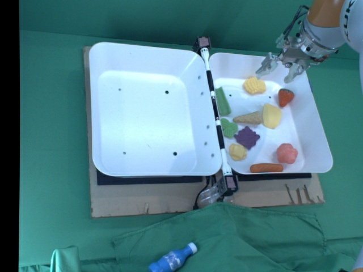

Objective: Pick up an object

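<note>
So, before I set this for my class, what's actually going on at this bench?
A grey robot arm with an orange band reaches in over the far edge of the right white bin, which holds small plastic toy foods. Its gripper, jaws spread and holding nothing, hangs above the bin near a yellow lumpy toy and a red toy strawberry. Nothing is picked up yet.

Two bins sit side by side mid-frame on the worktop [51, 123], the left bin [147, 109] touching the right bin [309, 123] along a central divider [214, 109]. The toy foods lie in the right bin, the strawberry [285, 97] at upper right and the carrot [266, 168] along the lower edge. A bottle [172, 258] lies on the cloth [255, 237] at the bottom of the frame.
</note>
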Motion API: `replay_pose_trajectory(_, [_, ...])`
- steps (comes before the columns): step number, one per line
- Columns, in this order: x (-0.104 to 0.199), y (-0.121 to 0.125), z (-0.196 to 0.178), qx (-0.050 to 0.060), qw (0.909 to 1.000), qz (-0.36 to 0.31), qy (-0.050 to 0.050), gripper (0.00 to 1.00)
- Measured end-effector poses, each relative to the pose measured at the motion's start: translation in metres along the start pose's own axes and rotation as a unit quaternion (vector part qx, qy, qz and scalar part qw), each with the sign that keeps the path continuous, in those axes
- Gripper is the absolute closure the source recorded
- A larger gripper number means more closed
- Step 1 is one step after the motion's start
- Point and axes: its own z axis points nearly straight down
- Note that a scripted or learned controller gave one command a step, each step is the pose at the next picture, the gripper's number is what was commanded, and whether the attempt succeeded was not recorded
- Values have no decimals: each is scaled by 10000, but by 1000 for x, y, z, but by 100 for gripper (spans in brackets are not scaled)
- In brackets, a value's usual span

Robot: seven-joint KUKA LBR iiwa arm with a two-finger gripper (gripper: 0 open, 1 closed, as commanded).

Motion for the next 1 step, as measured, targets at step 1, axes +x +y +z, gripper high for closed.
replay_pose_trajectory(1, [32,-47,82,7,10000,-2,0,0])
